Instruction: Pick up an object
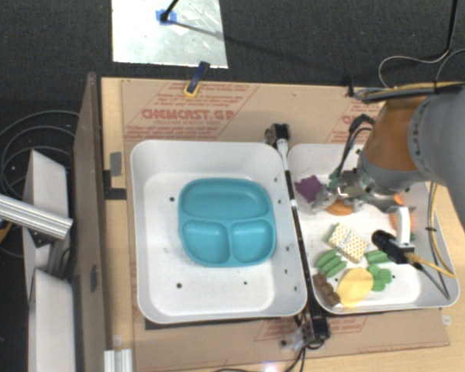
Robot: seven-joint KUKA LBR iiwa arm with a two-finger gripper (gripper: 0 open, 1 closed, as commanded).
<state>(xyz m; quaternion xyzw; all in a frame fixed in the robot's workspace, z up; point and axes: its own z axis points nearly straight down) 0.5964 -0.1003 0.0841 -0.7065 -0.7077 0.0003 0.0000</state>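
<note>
Nearest the camera, at the right bin's [442,297] front edge, lie a yellow piece [356,286], a small brown piece [325,289] and green pods [330,262], with a cream waffle-patterned block [347,242] just behind them. Deeper in that bin the claw [335,194] hangs low beside a purple object [309,186], over something orange [342,207]; whether it grips anything cannot be told. A teal divided tray [226,220] sits in the left bin [151,208] on the bench [217,107].
</note>
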